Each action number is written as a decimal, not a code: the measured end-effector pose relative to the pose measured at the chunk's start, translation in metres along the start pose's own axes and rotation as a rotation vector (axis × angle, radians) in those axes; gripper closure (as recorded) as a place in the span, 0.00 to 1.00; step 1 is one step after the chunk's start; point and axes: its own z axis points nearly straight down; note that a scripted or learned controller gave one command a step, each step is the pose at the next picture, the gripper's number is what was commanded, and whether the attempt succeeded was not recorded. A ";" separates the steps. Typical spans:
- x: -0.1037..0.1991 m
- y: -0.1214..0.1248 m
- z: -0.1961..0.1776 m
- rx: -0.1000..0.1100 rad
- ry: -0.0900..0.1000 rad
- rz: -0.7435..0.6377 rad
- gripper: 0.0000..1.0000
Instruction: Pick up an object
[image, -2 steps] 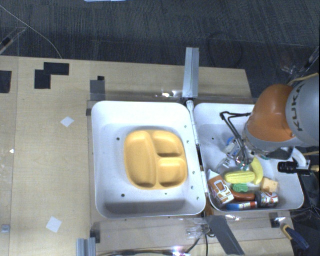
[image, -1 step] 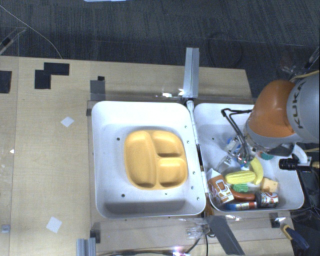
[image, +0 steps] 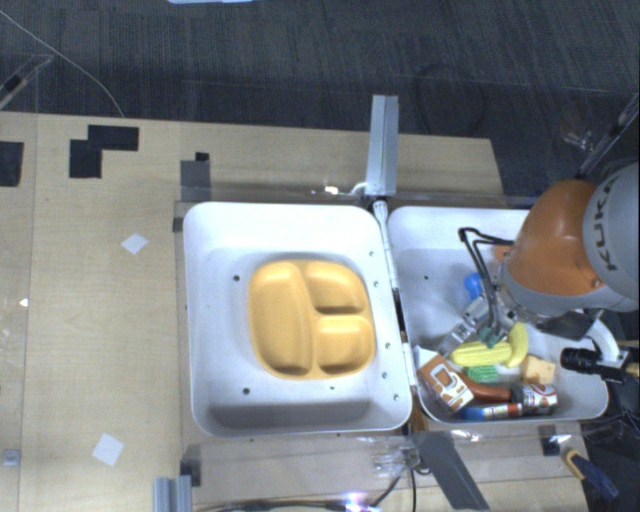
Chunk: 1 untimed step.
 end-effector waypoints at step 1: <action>-0.023 -0.034 0.001 -0.005 -0.003 0.175 0.00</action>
